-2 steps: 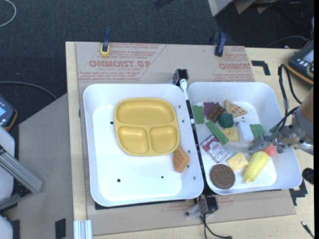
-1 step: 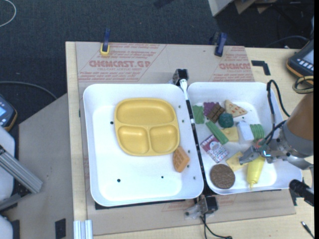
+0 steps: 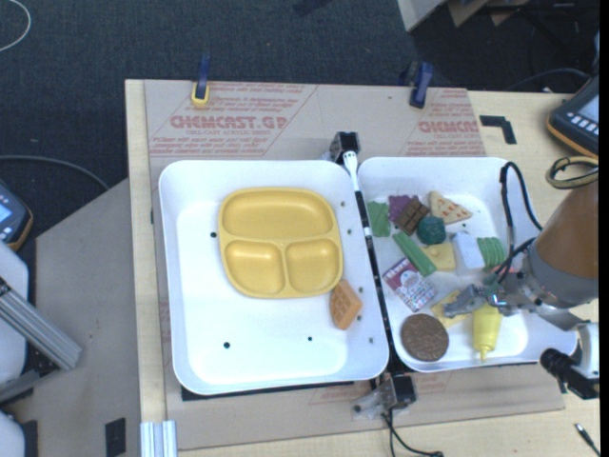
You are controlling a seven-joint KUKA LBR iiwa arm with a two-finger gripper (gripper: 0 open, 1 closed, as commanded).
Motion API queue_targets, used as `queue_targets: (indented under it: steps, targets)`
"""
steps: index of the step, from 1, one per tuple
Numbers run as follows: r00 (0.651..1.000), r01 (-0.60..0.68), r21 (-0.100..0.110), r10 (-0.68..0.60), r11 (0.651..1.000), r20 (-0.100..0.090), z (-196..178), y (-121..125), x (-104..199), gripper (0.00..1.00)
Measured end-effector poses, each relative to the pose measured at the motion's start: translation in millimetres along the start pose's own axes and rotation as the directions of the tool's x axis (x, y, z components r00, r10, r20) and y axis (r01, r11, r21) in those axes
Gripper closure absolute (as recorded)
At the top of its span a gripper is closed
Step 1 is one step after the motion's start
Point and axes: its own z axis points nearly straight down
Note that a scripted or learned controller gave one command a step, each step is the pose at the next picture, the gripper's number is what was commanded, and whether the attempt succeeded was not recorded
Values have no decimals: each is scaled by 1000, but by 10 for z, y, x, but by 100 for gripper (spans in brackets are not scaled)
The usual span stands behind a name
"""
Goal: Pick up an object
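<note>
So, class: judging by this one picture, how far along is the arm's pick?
Done: the end effector has reached the right bin, low among the toys beside the yellow bottle. In hand: no item is visibly gripped. Left: grasp something and lift it out.

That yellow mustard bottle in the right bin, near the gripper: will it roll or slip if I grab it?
The yellow mustard bottle lies on its side, so a nudge would probably roll it. Its rounded, smooth-looking body may slip between fingers. It looks like small toy plastic, likely light and stiff.

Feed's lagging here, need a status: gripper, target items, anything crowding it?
Gripper low in the right bin, fingers unclear, nothing seen held. Yellow bottle and brown disc right beside it. Toys packed close all around.
</note>
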Motion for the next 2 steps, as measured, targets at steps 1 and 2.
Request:
queue_targets:
  steps: [1, 2]
  targets:
    - [1000, -2, -17, 2, 1000, 8, -160, 45, -22, 100]
    - [1000, 1, -7, 0, 1000, 8, -779, 12, -62, 100]
